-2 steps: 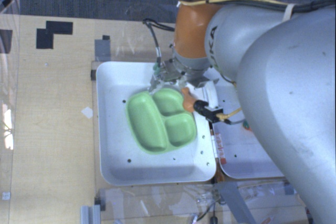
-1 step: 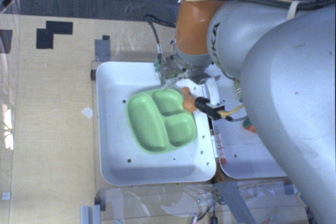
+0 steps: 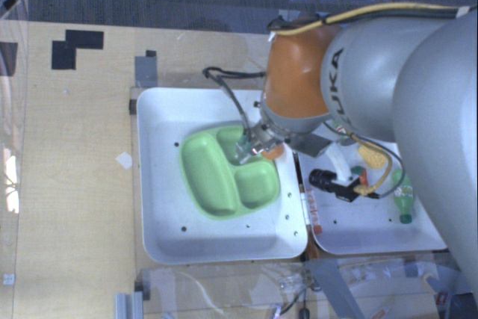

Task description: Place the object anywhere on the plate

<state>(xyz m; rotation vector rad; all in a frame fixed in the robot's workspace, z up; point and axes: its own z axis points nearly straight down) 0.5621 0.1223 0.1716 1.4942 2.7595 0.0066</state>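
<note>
A light green plate (image 3: 224, 175) with three compartments lies in the left white bin (image 3: 160, 190). My gripper (image 3: 250, 147) hangs over the plate's far right rim, below the orange wrist band. A small orange object (image 3: 274, 152) shows just to the right of the gripper, at the plate's edge. Whether it sits between the fingers or rests on the bin floor is hidden by the wrist.
The right bin (image 3: 373, 235) holds a yellow item (image 3: 371, 157), a green bottle (image 3: 404, 199), a small red and green piece (image 3: 361, 174) and a white object (image 3: 337, 158). The arm covers most of that bin. A wooden bench lies to the left.
</note>
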